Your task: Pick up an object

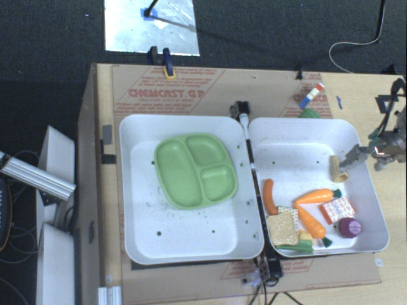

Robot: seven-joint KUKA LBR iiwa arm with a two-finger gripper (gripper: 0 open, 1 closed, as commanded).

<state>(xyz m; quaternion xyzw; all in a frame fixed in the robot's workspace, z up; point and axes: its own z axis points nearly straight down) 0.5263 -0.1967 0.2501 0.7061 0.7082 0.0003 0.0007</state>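
The right bin (299,138) holds toy food in its near right part. There are two orange carrots (316,196) (310,221), a red sausage (269,196), a tan cracker (283,227), a red and white packet (336,208) and a purple piece (348,227). A small beige cylinder (335,168) lies against the right wall. My gripper (351,159) reaches in over the bin's right rim, its tip just right of and above the beige cylinder. Nothing shows held in it.
The left bin (137,170) carries a green compartment plate (194,170). A divider rail (249,164) runs between the bins. A small red, white and blue item (311,96) lies on the cardboard behind the right bin. Cables hang at the far right.
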